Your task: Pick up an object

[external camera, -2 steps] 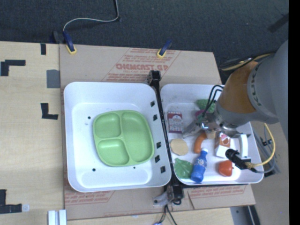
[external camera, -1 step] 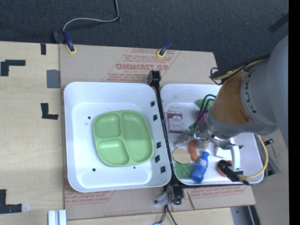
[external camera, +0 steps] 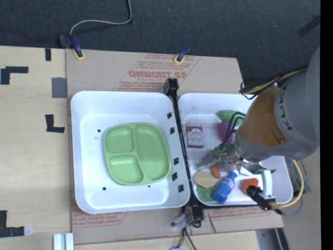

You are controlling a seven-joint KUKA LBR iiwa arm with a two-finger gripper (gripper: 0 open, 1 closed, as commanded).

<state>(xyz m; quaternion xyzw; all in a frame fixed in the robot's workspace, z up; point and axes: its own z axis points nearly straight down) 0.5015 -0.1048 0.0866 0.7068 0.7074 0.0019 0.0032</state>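
Nearest, a blue bottle (external camera: pixel 224 187) lies in the right bin (external camera: pixel 285 189) beside a tan disc (external camera: pixel 204 179); the claw (external camera: pixel 222 159) hangs just above them, its state impossible to tell; a green tray (external camera: pixel 137 153) fills the left bin (external camera: pixel 83 139)

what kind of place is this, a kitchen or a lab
Most likely a robot lab test bench, not a kitchen: two white bins clamped onto cardboard, a grey arm reaching in, and toy-like items such as a green divided plate.
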